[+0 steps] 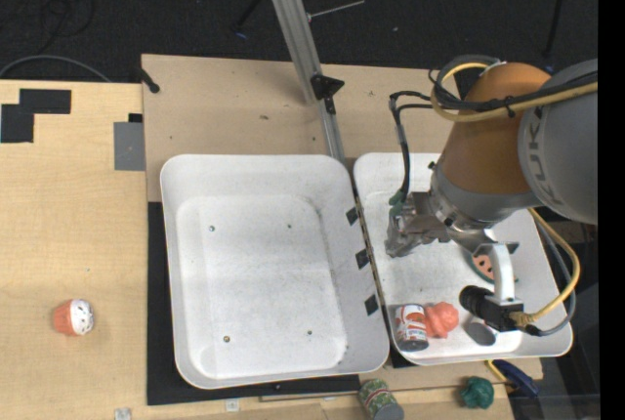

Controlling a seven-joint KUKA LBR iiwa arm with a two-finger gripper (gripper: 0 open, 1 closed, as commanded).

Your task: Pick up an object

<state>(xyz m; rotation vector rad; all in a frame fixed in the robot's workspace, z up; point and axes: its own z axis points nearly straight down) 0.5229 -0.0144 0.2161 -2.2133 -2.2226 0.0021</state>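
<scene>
Two white bins sit side by side on the counter [78,213]. The left bin [254,272] shows bare floor. The right bin [376,176] holds three things I can count. One can [411,325] with a red and white label and one pink lump [442,318] touch each other at the bin's 6 o'clock. One orange piece [480,262] lies near 3 o'clock, half covered by the robot's hardware, so its shape is hard to make out.

Outside the bins there are three more things. One orange and white ball [73,317] lies far out at 9 o'clock on the counter. A second can [377,399] is cut off at the bottom edge, and a green lump [477,393] is just beside it at 3 o'clock.

The one arm [498,145] bends in from 3 o'clock, its bulk covering the right bin's upper half. The gripper [402,240] points down at the bin's 9 o'clock side, close to the wall. It is a dark tangle from here, so I cannot tell whether it is open or closed, or whether it has hold of anything.
</scene>
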